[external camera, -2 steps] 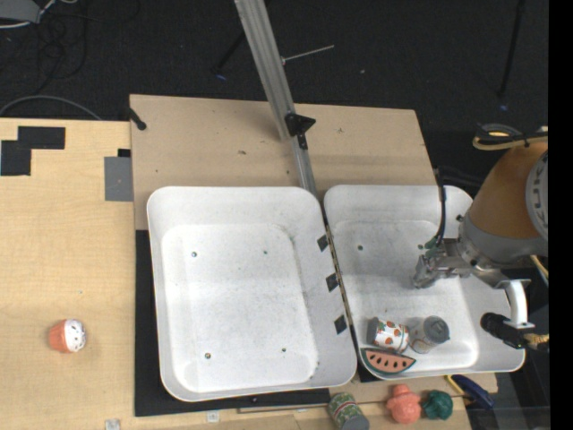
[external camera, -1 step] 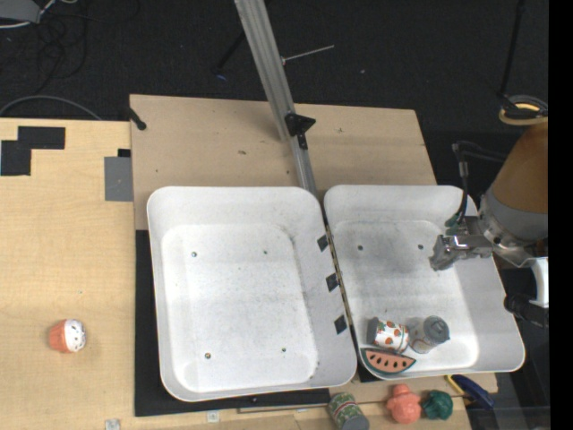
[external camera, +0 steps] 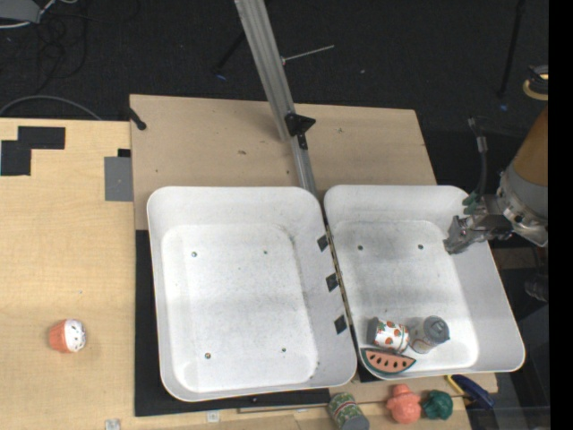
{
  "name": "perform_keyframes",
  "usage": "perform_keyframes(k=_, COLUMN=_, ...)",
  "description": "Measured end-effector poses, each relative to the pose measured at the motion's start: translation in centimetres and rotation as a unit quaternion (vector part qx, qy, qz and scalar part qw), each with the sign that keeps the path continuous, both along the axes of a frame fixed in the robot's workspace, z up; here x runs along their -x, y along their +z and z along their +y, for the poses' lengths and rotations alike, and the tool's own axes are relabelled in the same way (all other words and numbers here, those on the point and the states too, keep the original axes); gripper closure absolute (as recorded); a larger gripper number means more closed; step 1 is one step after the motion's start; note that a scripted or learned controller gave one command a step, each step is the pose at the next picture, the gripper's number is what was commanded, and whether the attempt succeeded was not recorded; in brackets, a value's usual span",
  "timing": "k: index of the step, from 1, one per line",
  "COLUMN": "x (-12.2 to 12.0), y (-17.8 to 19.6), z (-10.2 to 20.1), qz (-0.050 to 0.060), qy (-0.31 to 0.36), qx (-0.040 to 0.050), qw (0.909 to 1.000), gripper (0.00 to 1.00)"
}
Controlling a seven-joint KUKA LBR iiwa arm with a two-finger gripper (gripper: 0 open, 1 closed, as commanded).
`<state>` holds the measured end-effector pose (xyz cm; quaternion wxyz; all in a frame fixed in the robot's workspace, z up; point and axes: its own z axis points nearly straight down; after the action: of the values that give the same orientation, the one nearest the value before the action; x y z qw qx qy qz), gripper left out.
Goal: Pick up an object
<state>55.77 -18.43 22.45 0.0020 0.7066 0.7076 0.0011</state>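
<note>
On the worktop (external camera: 81, 240), the right bin (external camera: 407, 240) holds a watermelon slice (external camera: 389, 362), a spotted cup (external camera: 390, 335) and a grey lump (external camera: 433, 331) at its near edge. The end effector (external camera: 466, 231) hovers at the far right rim; its grip state is unclear. Approach step: next, descend toward those objects.

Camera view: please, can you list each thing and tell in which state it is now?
gripper: over the right bin's right edge, nothing seen held
right bin: holds three things at its near edge
watermelon slice: lying flat on the bin's near rim
white strawberry cup: on its side in the right bin
grey piece: resting beside the cup
left bin: flat on the bench
orange ball: lying outside the bins, far left
</note>
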Motion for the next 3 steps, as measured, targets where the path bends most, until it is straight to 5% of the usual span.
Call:
perform_keyframes(k=1, x=0.0, y=1.2, z=-0.1, qz=0.002, qy=0.0, qx=-0.0007, qw=1.0, gripper=1.0)
perform_keyframes(k=3, x=-0.8, y=2.7, z=10.4, qz=0.003, qy=0.001, qx=-0.002, qw=1.0, gripper=1.0)
